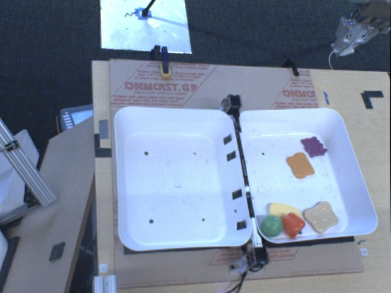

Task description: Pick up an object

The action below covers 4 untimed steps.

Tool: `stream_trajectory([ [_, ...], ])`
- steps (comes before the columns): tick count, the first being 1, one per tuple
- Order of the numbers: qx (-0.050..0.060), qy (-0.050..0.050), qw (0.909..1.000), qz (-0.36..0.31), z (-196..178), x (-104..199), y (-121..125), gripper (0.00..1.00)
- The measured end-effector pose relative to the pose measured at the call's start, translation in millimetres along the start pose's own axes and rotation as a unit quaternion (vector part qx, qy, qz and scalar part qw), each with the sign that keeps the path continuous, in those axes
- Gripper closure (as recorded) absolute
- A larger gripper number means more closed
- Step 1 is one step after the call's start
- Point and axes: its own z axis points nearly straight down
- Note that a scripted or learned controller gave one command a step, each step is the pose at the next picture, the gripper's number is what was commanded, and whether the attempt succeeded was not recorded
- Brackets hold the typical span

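Two white bins sit side by side on the bench: the left bin (122,182) and the right bin (351,163). The right bin holds six small things, one of each kind: a purple cluster (313,146), an orange slab (300,165), a yellow wedge (282,209), a green ball (271,226), a red piece (294,224) and a toast slice (321,217). Four of the six crowd the bin's near edge; two lie toward its far right corner.

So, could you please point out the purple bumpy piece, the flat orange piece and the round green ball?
purple bumpy piece (313,146), camera view, on its middle.
flat orange piece (300,165), camera view, on its flat top.
round green ball (271,226), camera view, on its top.
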Motion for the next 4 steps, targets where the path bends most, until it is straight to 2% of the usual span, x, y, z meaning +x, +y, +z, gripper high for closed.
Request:
stream_trajectory([
  [1, 0.01, 0.001, 0.9999, 0.005, 78, -21, 16, 1.0],
  [2, 0.01, 0.001, 0.9999, 0.005, 108, -43, 15, 1.0],
  [3, 0.001, 0.0, 1.0, 0.0, -64, 1, 19, 1.0],
  [4, 0.012, 0.001, 0.9999, 0.005, 47, -23, 16, 1.0],
])
